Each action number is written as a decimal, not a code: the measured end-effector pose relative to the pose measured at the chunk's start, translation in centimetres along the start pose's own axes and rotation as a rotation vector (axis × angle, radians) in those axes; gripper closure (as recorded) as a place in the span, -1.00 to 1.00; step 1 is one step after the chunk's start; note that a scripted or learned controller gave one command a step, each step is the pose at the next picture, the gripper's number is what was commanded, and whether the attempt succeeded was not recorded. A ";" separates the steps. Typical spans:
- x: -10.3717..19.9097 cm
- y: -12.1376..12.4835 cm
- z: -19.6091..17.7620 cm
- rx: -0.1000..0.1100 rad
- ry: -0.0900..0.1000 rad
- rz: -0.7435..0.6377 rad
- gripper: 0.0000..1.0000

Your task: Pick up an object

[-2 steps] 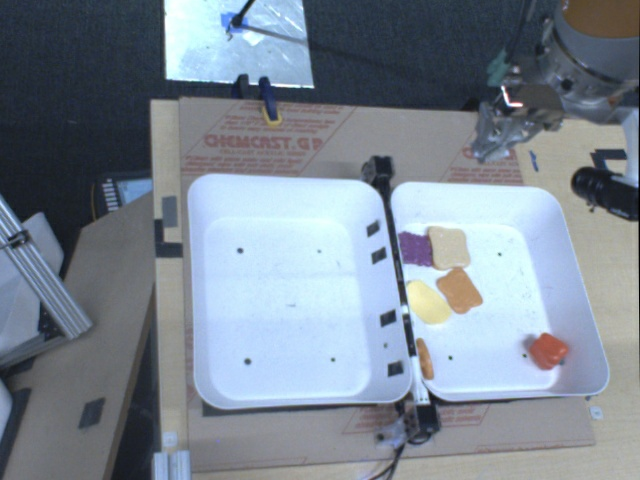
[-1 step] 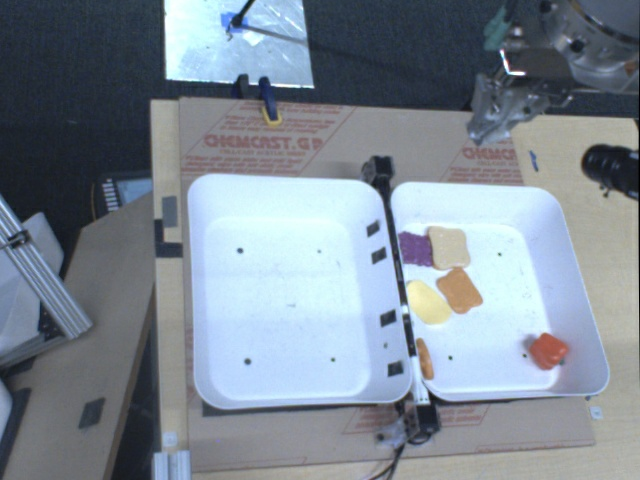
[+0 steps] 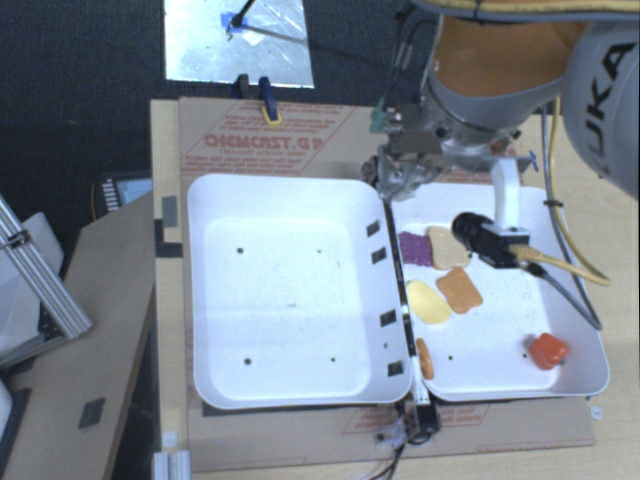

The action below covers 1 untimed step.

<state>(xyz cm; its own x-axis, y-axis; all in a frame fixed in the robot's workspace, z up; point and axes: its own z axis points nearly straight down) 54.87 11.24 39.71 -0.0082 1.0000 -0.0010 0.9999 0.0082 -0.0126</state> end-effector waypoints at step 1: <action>6.1 -6.5 -5.4 -0.019 0.006 -0.005 1.00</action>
<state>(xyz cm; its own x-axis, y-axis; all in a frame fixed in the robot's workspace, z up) 48.42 17.26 45.15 -0.0130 0.9999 0.0054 0.9999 0.0130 0.0059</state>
